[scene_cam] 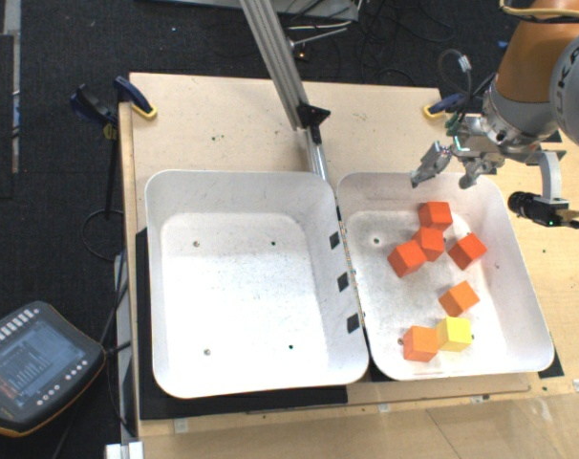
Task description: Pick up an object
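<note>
While orange and yellow wooden-looking cubes [433,244] lie in the right white shallow bin [519,285], the metal two-finger gripper [454,168] hovers above, seemingly spread, grasping nothing.

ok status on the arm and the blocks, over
Gripper open, empty, above right bin's far rim. Orange blocks and one yellow block lying in that bin. Nothing in the way.

- Left bin [175,256] — white, speckled, on the wooden bench [223,113].
- Grey pole [275,51] — slanting down from the top to the seam between the bins.
- Blue clamps with yellow tips at the left [127,94] and right [440,108] back corners.
- Pendant [32,366] on the dark floor, lower left.
</note>
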`<state>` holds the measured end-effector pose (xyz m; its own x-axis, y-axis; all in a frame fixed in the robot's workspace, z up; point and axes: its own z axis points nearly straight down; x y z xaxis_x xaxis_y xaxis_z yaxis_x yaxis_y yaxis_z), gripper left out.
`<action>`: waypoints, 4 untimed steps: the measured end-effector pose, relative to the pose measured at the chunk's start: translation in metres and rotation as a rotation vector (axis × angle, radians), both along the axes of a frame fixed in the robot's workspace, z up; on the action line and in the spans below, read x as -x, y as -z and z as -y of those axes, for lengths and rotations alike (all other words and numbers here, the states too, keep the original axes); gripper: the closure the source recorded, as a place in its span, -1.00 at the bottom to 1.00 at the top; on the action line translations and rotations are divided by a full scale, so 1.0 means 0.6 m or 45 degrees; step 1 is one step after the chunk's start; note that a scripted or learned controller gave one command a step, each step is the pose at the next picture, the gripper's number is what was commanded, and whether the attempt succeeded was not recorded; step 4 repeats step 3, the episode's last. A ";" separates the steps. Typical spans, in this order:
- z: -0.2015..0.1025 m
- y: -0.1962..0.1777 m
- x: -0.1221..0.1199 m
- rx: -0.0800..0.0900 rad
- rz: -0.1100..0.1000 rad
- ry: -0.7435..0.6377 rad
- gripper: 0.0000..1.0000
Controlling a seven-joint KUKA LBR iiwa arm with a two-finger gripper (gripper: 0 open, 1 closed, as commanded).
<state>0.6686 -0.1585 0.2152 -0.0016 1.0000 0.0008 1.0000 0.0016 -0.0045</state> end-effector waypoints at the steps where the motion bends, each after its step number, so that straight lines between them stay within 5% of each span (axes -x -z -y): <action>1: 0.000 -0.004 -0.002 0.002 0.005 -0.002 -1.00; 3: 0.012 0.159 -0.018 0.008 0.012 -0.001 -1.00; 4: 0.012 0.159 -0.018 0.008 0.012 -0.001 -1.00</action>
